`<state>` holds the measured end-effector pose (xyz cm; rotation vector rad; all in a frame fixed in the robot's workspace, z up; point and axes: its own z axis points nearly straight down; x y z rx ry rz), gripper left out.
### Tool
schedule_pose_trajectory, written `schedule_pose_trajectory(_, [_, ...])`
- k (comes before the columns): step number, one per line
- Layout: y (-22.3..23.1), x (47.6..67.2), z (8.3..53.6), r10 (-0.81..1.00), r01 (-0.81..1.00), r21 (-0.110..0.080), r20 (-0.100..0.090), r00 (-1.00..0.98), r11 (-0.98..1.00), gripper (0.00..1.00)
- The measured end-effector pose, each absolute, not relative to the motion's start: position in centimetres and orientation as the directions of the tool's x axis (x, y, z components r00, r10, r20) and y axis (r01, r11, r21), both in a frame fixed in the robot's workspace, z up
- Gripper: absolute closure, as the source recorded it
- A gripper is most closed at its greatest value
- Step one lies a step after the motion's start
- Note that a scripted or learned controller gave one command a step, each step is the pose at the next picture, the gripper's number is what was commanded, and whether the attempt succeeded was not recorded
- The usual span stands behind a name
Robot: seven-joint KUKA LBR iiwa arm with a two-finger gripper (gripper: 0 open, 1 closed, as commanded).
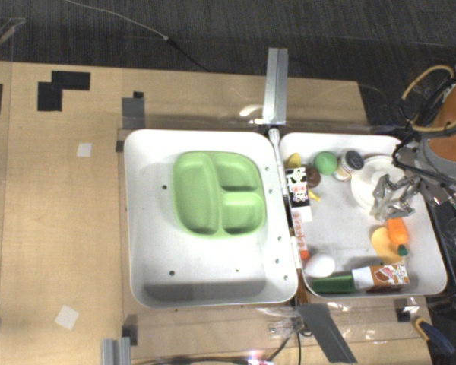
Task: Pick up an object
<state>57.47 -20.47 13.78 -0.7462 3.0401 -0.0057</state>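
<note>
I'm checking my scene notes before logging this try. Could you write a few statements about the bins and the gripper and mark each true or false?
1. A green tray lies in the left bin. True.
2. The gripper hangs over the left bin. False: it is over the right bin, near a white bowl.
3. A green ball lies in the right bin. True.
4. The tray has one compartment. False: ridges split it into three.
5. A bottle lies along the right bin's near wall. True.
</note>
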Motion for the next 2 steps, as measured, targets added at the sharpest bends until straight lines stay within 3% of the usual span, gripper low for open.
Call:
schedule_pose_trajectory(1, [-20.5,57.4,13.7,-0.462,-0.462,-0.005,-0.009,-0.887,0.887,0.00])
schedule_pose_trajectory(2, [-20.6,53.6,9.6,-0.423,-0.423,-0.007,-0.010,-0.906,0.906,0.00])
